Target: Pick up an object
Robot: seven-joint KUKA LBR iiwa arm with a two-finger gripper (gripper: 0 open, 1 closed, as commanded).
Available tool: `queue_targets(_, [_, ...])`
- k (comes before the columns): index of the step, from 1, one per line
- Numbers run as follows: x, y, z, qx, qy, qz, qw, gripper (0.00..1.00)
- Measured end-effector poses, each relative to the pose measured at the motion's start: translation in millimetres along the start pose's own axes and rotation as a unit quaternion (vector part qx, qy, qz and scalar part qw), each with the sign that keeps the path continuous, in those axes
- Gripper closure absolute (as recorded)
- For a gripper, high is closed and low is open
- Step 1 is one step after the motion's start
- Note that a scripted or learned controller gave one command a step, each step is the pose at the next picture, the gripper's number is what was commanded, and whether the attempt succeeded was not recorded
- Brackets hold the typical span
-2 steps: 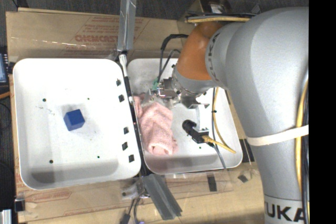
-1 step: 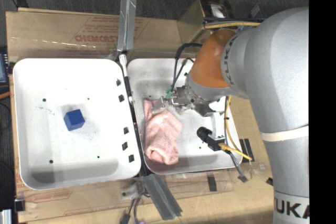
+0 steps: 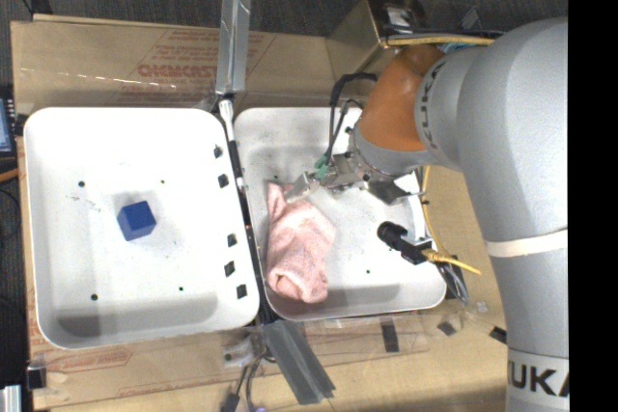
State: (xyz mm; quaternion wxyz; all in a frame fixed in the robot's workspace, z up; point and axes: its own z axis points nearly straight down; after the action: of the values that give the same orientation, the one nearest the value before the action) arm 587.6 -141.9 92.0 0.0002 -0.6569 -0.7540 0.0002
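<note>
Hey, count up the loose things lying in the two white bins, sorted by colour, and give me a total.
Blue: 1, a cube
Pink: 1, a cloth
Total: 2

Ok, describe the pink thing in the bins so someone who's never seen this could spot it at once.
Of the two white bins, look in the right bin, the one the grey arm reaches into. Along its left wall lies a pink cloth, crumpled, its upper end beside the gripper. It is the only pink, soft item; the other bin holds a small blue cube.
</note>
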Motion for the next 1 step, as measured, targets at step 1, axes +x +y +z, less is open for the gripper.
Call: queue_targets(1, [50.5,-13.0,1.5,0.002,0.001,-0.031,0.9995,0.0])
